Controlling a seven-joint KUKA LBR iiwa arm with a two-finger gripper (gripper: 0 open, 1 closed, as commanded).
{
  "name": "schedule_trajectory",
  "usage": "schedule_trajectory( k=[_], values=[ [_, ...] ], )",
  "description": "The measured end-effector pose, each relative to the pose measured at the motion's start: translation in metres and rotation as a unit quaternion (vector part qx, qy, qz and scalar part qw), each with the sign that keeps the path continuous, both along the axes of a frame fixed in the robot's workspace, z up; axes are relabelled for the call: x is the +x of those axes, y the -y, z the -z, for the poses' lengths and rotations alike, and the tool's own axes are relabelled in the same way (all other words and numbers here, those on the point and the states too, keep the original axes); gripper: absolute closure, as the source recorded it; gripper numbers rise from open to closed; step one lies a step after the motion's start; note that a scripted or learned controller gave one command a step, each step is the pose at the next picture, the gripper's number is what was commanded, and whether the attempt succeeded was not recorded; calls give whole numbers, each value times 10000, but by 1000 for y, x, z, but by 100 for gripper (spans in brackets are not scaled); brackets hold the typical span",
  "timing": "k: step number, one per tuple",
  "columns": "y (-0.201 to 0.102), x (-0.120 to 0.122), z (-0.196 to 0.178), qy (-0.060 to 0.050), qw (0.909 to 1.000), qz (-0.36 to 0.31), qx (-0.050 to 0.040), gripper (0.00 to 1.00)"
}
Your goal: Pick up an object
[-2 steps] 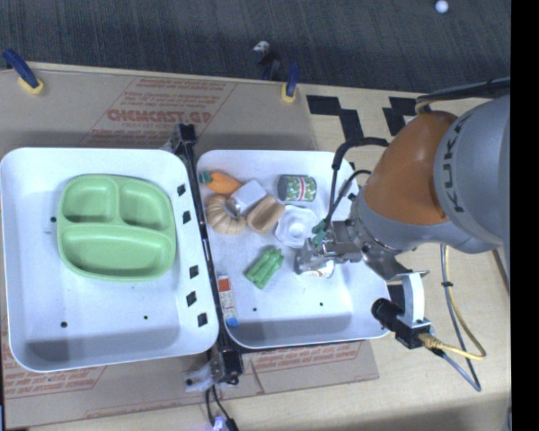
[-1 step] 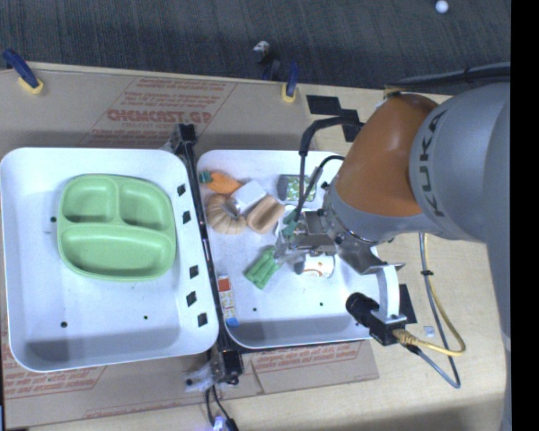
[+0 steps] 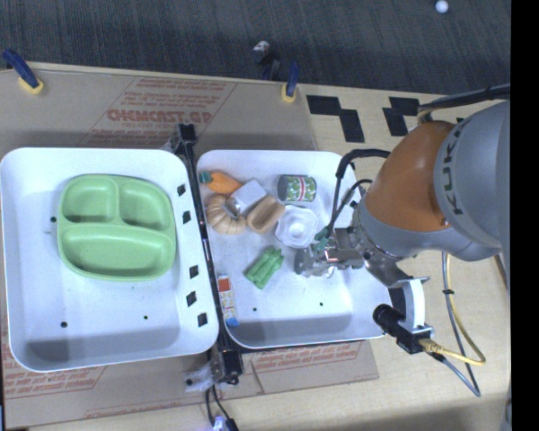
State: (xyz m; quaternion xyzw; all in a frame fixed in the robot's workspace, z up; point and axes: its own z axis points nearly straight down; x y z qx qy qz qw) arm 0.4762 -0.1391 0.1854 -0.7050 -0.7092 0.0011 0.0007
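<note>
From the camera view above the counter, the arm (image 3: 440,187) reaches in from the right and bends down into the right bin (image 3: 251,326); its fingers (image 3: 313,260) sit low over the bin floor near the right wall, but they blur into the metal of the wrist, so how far apart they stand, and whether anything lies between them, I cannot tell.

Just beyond the fingers, up and slightly left, lies a clear plastic cup (image 3: 296,226), close enough that it looks the likeliest thing to be picked; the green can (image 3: 297,188) rests on its side farther up past the cup; to the left of the fingers a green block (image 3: 264,267) lies slantwise on bare floor, apart from the rest, which would leave room around it for a grip.

Farther left still, a cluster crowds the top corner: a carrot (image 3: 220,181), a grey box (image 3: 246,195), a bread roll (image 3: 223,213) and a tan piece (image 3: 264,214), touching one another, probably just as they were tipped in.

The left bin (image 3: 27,330), well away from the fingers, carries a green divided plate (image 3: 119,225) lying flat.
</note>
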Motion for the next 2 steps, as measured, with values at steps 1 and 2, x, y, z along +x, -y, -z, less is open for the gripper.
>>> schedule_trajectory(
  k=[1, 2],
  values=[
    [50, 17, -41, 15, 10000, 7, 0, 100],
    [43, 0, -3, 1, 10000, -2, 6, 100]
  ],
)
